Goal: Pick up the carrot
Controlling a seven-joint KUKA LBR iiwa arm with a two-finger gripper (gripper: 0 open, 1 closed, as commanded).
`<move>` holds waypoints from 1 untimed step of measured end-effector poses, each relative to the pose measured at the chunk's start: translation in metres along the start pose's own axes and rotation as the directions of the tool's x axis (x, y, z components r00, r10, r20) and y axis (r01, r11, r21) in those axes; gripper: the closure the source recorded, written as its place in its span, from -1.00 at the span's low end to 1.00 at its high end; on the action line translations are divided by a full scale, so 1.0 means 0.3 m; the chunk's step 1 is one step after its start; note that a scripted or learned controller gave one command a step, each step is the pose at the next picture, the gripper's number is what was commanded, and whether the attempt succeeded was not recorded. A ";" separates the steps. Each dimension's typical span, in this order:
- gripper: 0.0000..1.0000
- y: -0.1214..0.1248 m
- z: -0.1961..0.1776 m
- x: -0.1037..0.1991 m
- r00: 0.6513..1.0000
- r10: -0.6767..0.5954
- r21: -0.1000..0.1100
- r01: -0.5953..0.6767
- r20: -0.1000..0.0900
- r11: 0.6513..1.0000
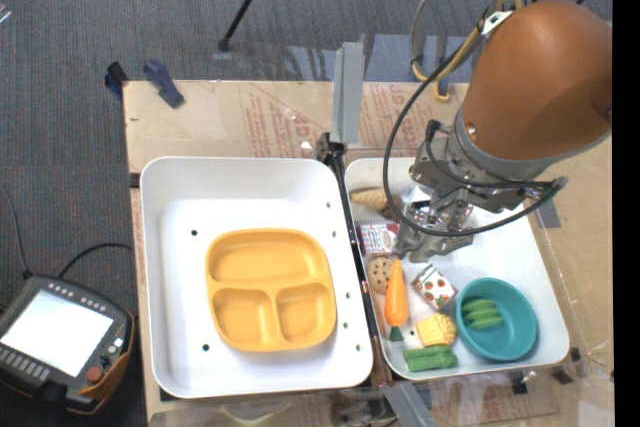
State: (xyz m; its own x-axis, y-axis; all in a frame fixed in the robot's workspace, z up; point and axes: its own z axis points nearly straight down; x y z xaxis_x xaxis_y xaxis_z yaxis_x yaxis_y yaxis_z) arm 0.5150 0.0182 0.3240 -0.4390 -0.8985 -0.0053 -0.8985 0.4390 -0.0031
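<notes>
Gripper (pixel 430 227) is hanging low over the upper left part of the right bin (pixel 553 300), under the arm's big orange band, and its fingertips are lost among cables and small items, so whether it is holding anything cannot be told. Seen from the fixed overhead camera, the carrot (pixel 396 295) is lying on that same bin's floor, just below and slightly left of the gripper in the picture, close by but apart from it. Its long axis is running nearly up and down the frame, orange body uppermost and green stalk end pointing toward the near edge. A round cookie (pixel 378 272) is sitting just beside it on the left and a strawberry carton (pixel 434 287) on the right. Judging from this, the coming move is asking for a short shift toward the near edge, with the jaws closing across the carrot's narrow width.
</notes>
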 end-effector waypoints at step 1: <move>1.00 0.143 0.443 0.035 0.991 -0.134 -0.019 0.133 -0.007 0.991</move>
State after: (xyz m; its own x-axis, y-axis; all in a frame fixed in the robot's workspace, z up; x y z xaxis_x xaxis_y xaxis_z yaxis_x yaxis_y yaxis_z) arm 0.4726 0.0281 0.1910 -0.3150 -0.9491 0.0019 -0.9490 0.3150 0.0154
